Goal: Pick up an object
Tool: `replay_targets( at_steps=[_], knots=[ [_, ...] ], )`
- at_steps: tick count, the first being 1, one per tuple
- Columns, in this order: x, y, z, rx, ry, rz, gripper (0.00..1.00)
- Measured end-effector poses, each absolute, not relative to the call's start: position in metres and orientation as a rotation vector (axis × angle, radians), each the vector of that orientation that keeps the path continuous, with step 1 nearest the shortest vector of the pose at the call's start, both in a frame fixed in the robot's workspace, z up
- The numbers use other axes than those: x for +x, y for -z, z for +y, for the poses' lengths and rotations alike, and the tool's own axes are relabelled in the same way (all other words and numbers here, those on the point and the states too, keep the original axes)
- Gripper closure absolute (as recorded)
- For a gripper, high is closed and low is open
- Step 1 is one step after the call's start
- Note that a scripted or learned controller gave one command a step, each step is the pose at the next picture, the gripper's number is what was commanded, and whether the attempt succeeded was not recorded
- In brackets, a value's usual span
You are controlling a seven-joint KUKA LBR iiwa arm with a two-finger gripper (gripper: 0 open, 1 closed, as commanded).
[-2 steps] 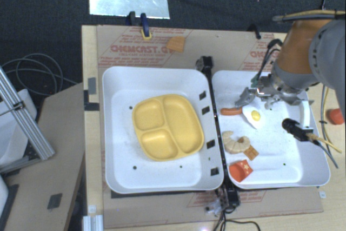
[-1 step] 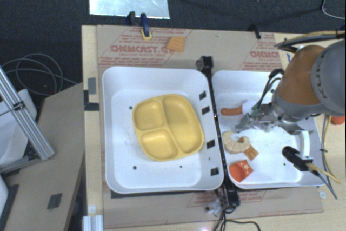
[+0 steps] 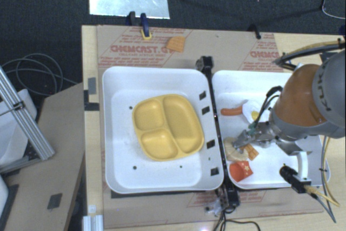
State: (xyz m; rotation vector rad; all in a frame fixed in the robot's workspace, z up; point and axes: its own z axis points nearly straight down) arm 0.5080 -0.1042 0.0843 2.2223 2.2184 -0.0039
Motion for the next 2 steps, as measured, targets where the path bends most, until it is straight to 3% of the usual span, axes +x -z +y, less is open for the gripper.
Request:
replay_targets(
  at_steps=[1,2],
  knots=[
    [0.512,-0.096,-0.104,2.218,-0.003,2.216,1.00],
    [0.547,-0.190,-0.006,2.202,-0.015,2.233,1.00]
  ],
)
